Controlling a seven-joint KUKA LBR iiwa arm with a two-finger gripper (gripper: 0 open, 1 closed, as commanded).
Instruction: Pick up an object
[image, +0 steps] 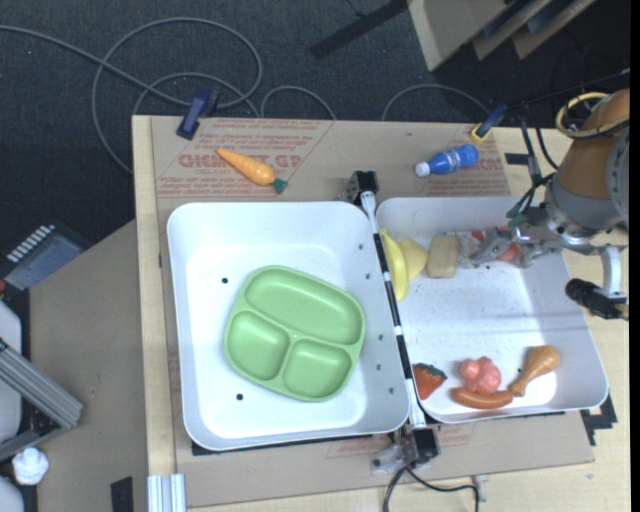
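Grey arm (590, 170) low over right bin (500, 330), far corner; gripper (497, 246) spread cannot tell. Beside gripper: tan block (442, 256), banana (399, 262). Near edge: sausage (481, 398), drumstick (535, 368), strawberry (428, 379).

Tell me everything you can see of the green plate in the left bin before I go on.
The green plate is a pale green, rounded-rectangle tray that looks like moulded plastic. It has three compartments: one long one along its far side and two smaller ones on its near side, all bare. It lies flat and right side up, turned at a slant, on the floor of the left bin, near the middle. It looks apart from the bin's walls. Only the bin floor touches it.
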